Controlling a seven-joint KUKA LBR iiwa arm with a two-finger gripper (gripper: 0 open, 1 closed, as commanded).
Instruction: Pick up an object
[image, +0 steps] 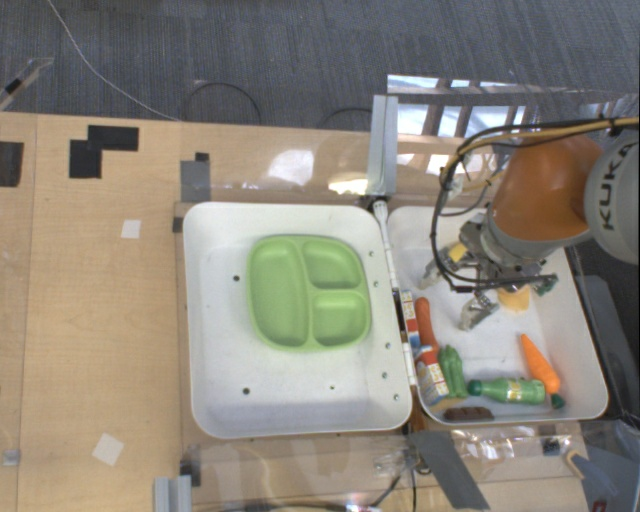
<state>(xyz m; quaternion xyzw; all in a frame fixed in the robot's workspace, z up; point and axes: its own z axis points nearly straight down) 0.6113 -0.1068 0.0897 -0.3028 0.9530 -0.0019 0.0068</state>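
My gripper (480, 308) hangs low over the middle of the right bin (590, 345), under the orange wrist band. A pale yellow piece (516, 298) lies just right of it, partly hidden by the wrist. To its left lies a red sausage (424, 320). Toward the bin's front are an orange carrot (540, 363), a green bottle (513, 391) on its side, a small green vegetable (452, 368), a red and white packet (431, 373) and a dark brown piece (467, 411). I see nothing held in the gripper.
The left bin (215, 390) holds a green divided plate (306, 291). A metal frame (384, 140) stands behind the wall between the bins. Black cables (440, 215) loop from the wrist over the right bin's back.
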